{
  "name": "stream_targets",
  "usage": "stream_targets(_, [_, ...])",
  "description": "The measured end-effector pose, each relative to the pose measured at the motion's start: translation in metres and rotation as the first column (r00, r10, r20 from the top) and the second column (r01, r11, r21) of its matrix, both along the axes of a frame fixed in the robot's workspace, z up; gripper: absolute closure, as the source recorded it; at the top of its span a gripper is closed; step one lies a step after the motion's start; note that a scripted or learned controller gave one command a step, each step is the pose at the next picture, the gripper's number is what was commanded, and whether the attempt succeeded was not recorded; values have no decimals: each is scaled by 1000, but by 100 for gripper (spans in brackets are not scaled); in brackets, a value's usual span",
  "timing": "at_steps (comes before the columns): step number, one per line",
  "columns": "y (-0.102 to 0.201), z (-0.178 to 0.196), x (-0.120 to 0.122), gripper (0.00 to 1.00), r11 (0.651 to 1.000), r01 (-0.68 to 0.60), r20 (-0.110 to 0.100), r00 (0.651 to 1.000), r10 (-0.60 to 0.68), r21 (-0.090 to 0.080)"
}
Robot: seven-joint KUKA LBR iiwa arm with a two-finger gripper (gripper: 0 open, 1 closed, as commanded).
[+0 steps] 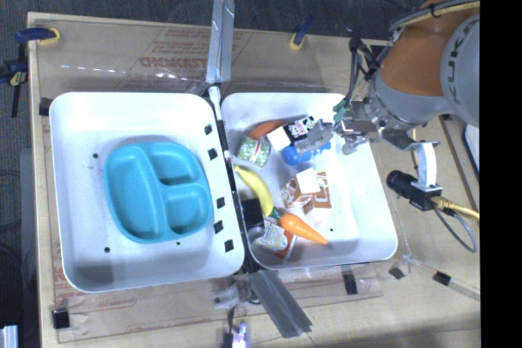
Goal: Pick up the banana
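While banana lies lower left in right bin, claw upper right, grip unclear

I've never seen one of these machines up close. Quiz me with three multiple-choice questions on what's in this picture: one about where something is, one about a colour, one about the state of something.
1. Where does the banana lie?
A. On the blue tray
B. In the right bin, near the divider between the bins
C. On the bench outside the bins

2. What colour is the divided tray in the left bin?
A. Red
B. Blue
C. Yellow

3. Where is the banana relative to the gripper?
A. Clamped between its fingers
B. Lying in the bin, apart from the gripper
C. Hanging in the air

Answers: 1 B, it rests by the left wall of the right bin, above the carrot. 2 B, the tray is light blue. 3 B, the gripper sits over the bin's upper part, well away from the banana.
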State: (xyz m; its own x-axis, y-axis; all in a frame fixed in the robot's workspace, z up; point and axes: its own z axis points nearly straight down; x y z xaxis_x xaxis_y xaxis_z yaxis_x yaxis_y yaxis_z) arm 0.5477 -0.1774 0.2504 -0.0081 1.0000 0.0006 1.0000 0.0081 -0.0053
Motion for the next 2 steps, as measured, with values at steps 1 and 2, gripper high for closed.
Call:
stream_targets(1, [-2, 43, 0, 0, 1000, 21, 3, 1000, -21, 0])
stream_targets(2, [47, -116, -14, 0, 985, -173, 0, 985, 173, 0])
